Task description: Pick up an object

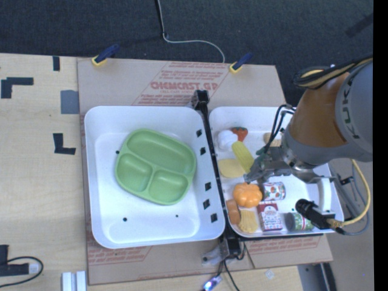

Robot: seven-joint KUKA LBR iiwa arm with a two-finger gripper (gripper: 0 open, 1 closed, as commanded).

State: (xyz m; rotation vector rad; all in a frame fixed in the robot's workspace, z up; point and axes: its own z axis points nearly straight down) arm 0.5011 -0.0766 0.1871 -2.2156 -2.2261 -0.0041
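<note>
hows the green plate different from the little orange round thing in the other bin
The green plate is wide, flat and split into three compartments; the orange round thing is a small plump lump. The plate lies alone in the left-hand bin, while the orange thing sits crowded among other small items in the right-hand bin. The plate is pale green, the other bright orange. Both rest in white bins.

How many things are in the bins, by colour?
Green: 1, plate
Yellow: 3, stick, slab, chunk
Orange: 2, fruit, wedge
Red: 2, can, box
White: 1, red-tipped piece
Dark: 1, tin, partly hidden
Total: 10
</note>
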